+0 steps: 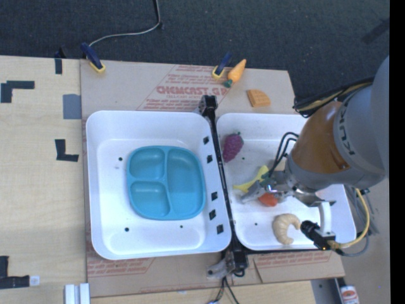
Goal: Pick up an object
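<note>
- The grey arm (354,138) with its orange band (319,141) reaches in from 3 o'clock and bends down over the right bin (253,124).
- The gripper (262,192) sits low in the middle of that bin, among a yellow-green toy (253,181) and a red-orange toy (268,200); whether it is gripping, closed or spread cannot be told from this angle.
- The yellow-green toy, banana-like, lies just at 10 o'clock of the gripper tip, and the red-orange piece touches or nearly touches it at 5 o'clock.
- A purple bunch of grapes (232,145) rests near the bin's 11 o'clock corner, close to the divider between the bins.
- A tan croissant (286,226) lies toward 6 o'clock in the right bin, apart from the gripper.
- The left bin (107,170) holds a blue divided plate (167,182) lying flat at its centre.
- Outside the bins, at 12 o'clock on the cardboard, sit an orange carrot-like toy (236,71) and a tan block (258,97).
</note>
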Tool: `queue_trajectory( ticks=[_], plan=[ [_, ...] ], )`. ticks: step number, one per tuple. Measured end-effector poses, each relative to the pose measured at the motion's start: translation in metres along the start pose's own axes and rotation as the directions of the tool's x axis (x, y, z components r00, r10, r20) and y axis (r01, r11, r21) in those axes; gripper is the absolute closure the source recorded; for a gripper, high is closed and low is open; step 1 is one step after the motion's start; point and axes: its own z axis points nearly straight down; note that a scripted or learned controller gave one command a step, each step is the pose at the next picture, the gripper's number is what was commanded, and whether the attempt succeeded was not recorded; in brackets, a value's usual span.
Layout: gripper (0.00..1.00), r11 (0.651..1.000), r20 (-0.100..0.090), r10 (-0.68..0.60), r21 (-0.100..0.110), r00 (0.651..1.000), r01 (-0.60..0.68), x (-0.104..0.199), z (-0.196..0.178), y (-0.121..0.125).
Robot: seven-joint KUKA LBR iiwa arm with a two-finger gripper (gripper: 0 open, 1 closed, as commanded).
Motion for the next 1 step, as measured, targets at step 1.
queue_trajectory(
  ticks=[1],
  plan=[
    [1.0,1.0,0.001,0.001,0.002,1.0,-0.001,-0.0009,-0.0096,-0.0004]
  ],
)
